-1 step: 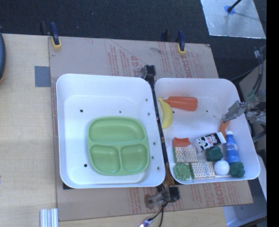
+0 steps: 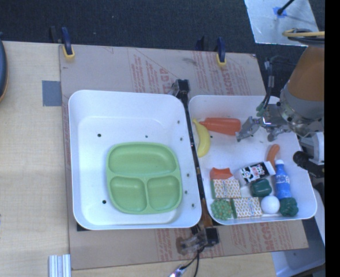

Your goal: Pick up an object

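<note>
Nearest the lens, a black clamp (image 2: 200,241) grips the front edge of the tabletop (image 2: 26,172) between two shallow white bins. The left bin (image 2: 80,154) holds a green divided tray (image 2: 143,178); the right bin (image 2: 308,209) carries the clutter.

Along that bin's near side lie patterned packets (image 2: 234,198), a green leafy piece (image 2: 221,209), a white ball (image 2: 269,204), a dark green piece (image 2: 261,187), a black-and-white carton (image 2: 255,171) and a blue bottle (image 2: 282,179).

The end effector (image 2: 261,126) hangs over the far half of the right bin, its grey arm (image 2: 305,91) reaching in from the right. Whether it is open or closed cannot be told from this angle, and nothing can be seen gripped in it.

Just beside its tip lies the likeliest target, an orange carrot (image 2: 220,125), in the far-left part of the bin, next to a yellow banana (image 2: 203,140) at the wall. The carrot's long axis runs roughly left to right across the bin, its left end toward the banana, its right end toward the end effector (which end is the tapered one is hard to tell).

It looks like a light toy, probably stiff plastic with a smooth, slippery skin that could roll or squirt out of a pinch. The safer hold would be across its middle, squarely against the long axis. A small orange sausage-shaped piece (image 2: 272,152) lies near, closer to the camera.
</note>
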`<state>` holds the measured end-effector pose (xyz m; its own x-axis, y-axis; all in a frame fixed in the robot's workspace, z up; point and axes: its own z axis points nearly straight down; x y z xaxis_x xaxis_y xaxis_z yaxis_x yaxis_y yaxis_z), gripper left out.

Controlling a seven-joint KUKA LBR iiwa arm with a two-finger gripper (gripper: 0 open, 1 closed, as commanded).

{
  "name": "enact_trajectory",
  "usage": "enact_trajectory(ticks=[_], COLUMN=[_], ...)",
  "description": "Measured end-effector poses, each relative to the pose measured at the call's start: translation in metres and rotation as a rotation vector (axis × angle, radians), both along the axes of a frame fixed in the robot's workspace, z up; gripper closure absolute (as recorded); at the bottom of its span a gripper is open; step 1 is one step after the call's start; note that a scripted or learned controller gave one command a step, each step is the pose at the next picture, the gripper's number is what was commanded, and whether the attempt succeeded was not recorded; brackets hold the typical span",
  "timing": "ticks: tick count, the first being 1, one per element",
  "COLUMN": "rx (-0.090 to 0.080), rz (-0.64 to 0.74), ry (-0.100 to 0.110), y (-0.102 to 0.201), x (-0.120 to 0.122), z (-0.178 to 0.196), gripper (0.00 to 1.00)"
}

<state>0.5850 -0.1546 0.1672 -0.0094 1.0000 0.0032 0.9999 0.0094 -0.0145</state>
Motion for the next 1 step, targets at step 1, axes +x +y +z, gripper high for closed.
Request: enact_trajectory(ticks=[1], rx=[-0.001], rz=[0.001], ry=[-0.003], y=[0.0422], x=[0.0437], z=[-0.0757], gripper=[0.00])
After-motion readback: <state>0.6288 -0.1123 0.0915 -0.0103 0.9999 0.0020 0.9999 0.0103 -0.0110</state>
